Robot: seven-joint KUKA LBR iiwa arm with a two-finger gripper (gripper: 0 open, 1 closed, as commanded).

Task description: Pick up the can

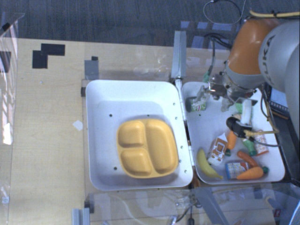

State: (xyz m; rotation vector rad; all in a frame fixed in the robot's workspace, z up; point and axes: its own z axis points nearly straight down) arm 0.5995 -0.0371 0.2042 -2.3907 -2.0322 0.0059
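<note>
The can [198,105] was seen lying in the right bin [276,175] at its upper left corner, near the divider. The gripper [213,93] was positioned just right of the can; whether it was apart or together could not be told.
</note>
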